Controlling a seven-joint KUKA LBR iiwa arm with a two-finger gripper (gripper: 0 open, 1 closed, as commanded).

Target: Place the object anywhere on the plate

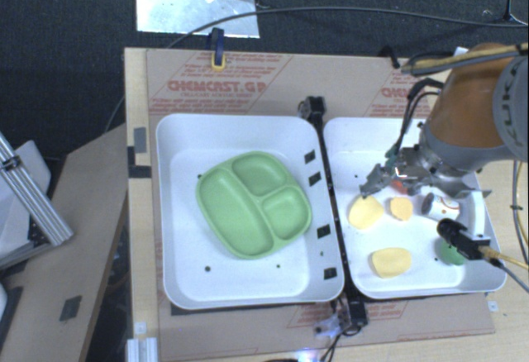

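Observation:
The green divided plate [252,203] lies in the left bin [178,187], with nothing on it. In the right bin [355,145] are a pale yellow piece [366,213], a smaller orange-yellow piece [401,208] beside it, and another yellow piece [390,261] nearer the front. My gripper [387,178] hangs low over the right bin, just above and behind the two neighbouring yellow pieces. I see nothing held in it.
A green object [450,254] and a small white-and-red object [447,206] lie at the right side of the right bin. The arm's grey and orange body covers that bin's far right corner. A black divider with clips runs between the bins.

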